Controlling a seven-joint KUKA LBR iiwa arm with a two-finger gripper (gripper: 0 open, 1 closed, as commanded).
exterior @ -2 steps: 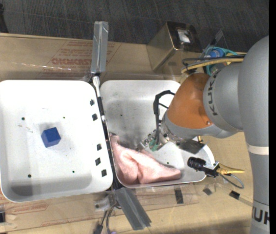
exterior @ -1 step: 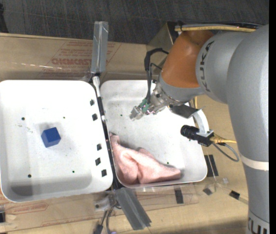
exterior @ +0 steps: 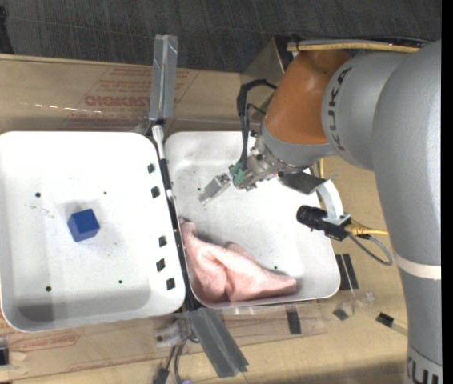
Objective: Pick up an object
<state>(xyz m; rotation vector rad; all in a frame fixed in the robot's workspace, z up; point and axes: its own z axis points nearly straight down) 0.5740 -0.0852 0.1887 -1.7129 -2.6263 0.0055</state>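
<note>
A small blue cube [exterior: 83, 224] rests on the floor of the left bin [exterior: 18, 214], left of its middle. A crumpled pink cloth [exterior: 230, 270] lies along the front wall of the right bin [exterior: 278, 230], reaching its front left corner. My gripper [exterior: 214, 186] hangs over the back half of the right bin, pointing down and to the left. It is behind the cloth and apart from it. I see nothing held in it. The grey arm with its orange band [exterior: 306, 94] comes in from the right and hides the bin's back right corner.
A raised divider with black clips [exterior: 165, 230] separates the two bins. Cardboard [exterior: 66, 86] lies behind the bins. A black connector with a cable [exterior: 322, 218] juts from the wrist over the right bin's right rim.
</note>
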